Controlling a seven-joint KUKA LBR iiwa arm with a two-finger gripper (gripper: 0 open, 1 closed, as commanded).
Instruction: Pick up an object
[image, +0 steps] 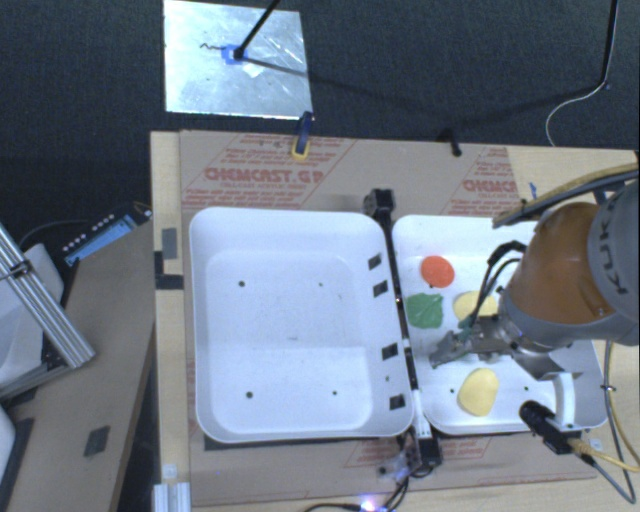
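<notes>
Four small objects lie in the right-hand shallow white bin (420, 238), and none of them is lifted yet, so as I judge it the pick itself remains to be done. My dark two-finger gripper (447, 349) hangs low over the middle of that bin, pointing toward the divider between the bins, and I cannot tell whether it is released or clenched (the tips are too small and dark against the white floor). Nothing visible sits between them.

The round orange-red ball (437, 270) rests toward the far side of the bin. Just nearer lies the soft green lump (425, 310), close to the left wall. A pale yellow rounded piece (468, 305) sits beside the green one, partly hidden behind my wrist cables. The larger yellow rounded object (479, 390) lies toward the near edge, just below and to the right of my gripper. The green lump and the larger yellow object are the closest candidates, though which one I am aimed at I cannot say.

The left-hand shallow white bin (290, 325) sits side by side with the right one, their rims joined by black clips. Both rest on a brown cardboard sheet (270, 170) printed with red lettering, on a pale bench. Beyond the bench, a shiny silver square plate (235, 60) lies on dark carpet, and a grey metal frame (40, 310) stands at the left.
</notes>
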